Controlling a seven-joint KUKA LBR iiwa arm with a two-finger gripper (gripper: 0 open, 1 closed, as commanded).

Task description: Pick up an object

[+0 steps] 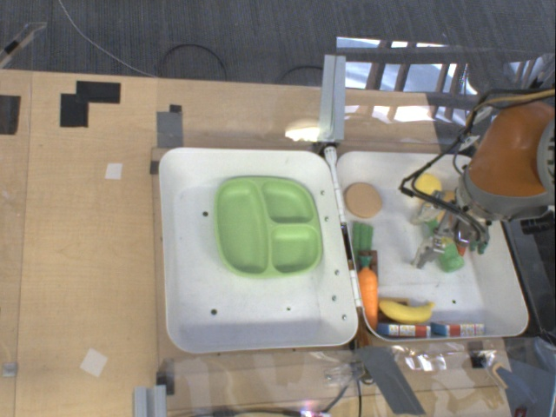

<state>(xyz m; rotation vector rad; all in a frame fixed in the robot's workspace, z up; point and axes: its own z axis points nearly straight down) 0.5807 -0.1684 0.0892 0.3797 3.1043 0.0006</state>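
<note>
My gripper hangs low over the right side of the right bin, below the orange band of the arm. It sits right against a small green item with a bit of red beside it. A yellow lemon-like piece lies just behind the gripper. Further left in the same bin are a tan round disc, a green block, an orange carrot, a banana and a flat printed box along the front wall. Nothing is seen held.
The left bin holds a light green divided plate. A metal post stands behind the wall between the two bins. Cables run along the arm over the right bin's back corner.
</note>
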